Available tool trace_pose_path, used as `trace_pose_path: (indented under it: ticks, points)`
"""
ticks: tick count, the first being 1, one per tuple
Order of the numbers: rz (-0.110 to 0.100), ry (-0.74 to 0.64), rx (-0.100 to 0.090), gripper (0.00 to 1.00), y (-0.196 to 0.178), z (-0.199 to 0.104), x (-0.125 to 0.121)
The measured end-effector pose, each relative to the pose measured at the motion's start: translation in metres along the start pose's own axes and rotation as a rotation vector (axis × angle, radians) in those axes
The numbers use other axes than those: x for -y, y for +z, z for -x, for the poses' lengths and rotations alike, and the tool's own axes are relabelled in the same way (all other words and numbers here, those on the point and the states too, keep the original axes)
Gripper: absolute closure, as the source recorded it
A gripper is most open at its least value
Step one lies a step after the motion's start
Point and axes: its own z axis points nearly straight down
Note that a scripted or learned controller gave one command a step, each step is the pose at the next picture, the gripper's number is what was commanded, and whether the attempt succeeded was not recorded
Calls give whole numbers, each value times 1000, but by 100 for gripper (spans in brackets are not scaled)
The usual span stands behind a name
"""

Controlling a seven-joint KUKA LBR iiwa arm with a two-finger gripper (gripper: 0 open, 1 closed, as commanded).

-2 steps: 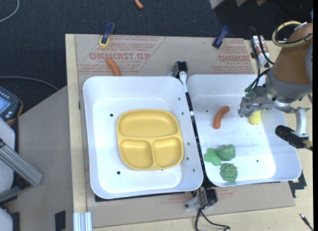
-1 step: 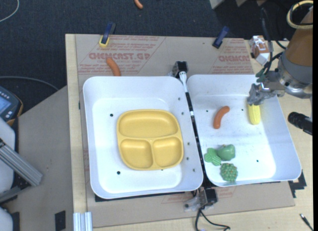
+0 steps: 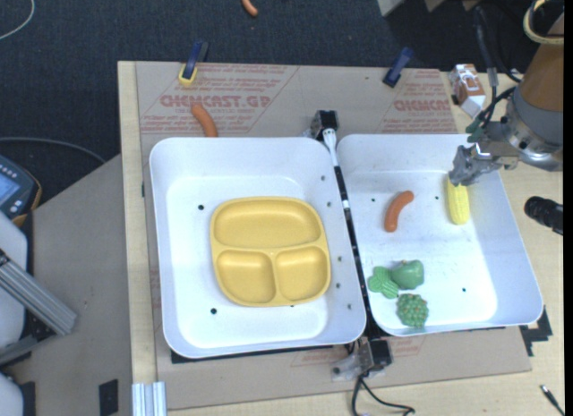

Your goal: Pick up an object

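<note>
Gripper (image 3: 466, 169) hung at the right bin's (image 3: 501, 298) far edge, just over the corn's (image 3: 457, 201) top end; whether it pinched anything, I could not tell.

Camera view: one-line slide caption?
Tool over corn in right bin; yellow tray in left bin.

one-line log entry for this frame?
end effector: over corn, right bin | sausage, green toys: untouched
</note>
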Motion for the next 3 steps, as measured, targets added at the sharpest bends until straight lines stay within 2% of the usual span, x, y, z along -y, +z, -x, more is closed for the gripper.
trace_pose_path:
  ticks: [2, 3]
  points:
    - [-1, -5, -2, 100, -15, -100, -9]
    - [-8, -3, -3, 100, 4, -150, -13]
